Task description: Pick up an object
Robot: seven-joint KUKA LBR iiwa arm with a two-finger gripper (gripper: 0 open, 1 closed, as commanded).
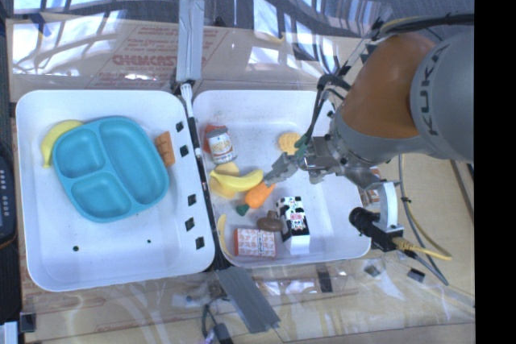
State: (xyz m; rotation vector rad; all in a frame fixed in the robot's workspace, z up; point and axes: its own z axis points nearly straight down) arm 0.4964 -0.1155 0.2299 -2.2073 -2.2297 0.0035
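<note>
In the camera view, the arm (403,93) reaches in from the right over the right bin (330,250), and its gripper (278,170) hangs low just above the banana (235,181) and the orange carrot (258,196) in the middle of that bin; whether it is released or clenched I cannot tell, and nothing is seen between its tips. Around them lie a small jar (219,143) on the far left, a yellow round piece (289,142) farther right, a black-and-white carton (293,220) and a red box (255,242) on the near side. The left bin (40,254) holds a blue divided plate (111,167), with a second banana (55,138) at its left edge and an orange block (165,147) at its right.
</note>
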